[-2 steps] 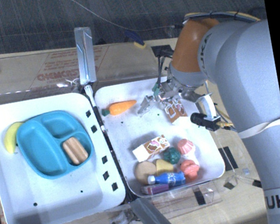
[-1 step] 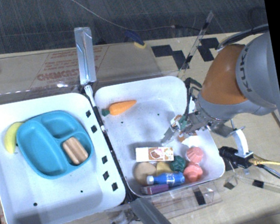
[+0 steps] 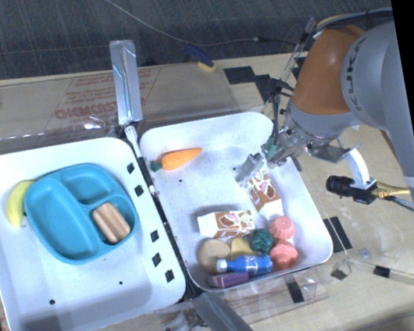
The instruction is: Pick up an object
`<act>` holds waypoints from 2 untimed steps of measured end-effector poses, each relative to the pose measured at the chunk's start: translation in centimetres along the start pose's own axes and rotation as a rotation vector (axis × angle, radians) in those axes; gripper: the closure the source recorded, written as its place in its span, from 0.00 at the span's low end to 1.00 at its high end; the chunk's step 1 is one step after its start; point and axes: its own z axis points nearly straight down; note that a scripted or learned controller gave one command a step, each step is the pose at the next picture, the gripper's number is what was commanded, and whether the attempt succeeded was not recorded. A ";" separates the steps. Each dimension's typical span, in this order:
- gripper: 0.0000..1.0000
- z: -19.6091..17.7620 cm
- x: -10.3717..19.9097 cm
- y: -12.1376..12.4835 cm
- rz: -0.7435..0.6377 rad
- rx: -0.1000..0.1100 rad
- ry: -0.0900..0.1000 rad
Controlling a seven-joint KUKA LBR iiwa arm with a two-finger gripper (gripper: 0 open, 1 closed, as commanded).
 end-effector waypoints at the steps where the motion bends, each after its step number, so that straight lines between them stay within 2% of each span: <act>1: 0.00 4.1 0.3 -1.1 0.190 -0.023 -0.013; 2: 0.00 4.8 0.1 -1.6 0.229 -0.041 -0.024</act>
